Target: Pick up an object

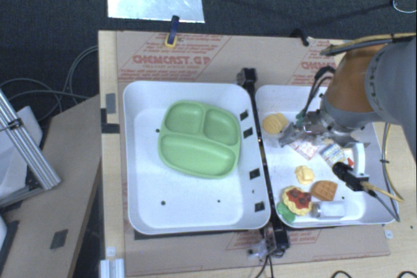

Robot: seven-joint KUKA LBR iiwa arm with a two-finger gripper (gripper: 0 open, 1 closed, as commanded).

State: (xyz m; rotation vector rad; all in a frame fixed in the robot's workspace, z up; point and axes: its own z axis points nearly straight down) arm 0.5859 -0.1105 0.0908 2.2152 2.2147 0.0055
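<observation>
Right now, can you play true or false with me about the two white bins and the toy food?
1. The green plate lies in the left bin. True.
2. The green plate has three sections. True.
3. The toy food sits on the green plate. False: it lies in the right bin, like the yellow cookie and the waffle.
4. The robot's gripper hangs over the left bin. False: it is over the right bin.
5. The pizza piece is near the right bin's front edge. True.
</observation>
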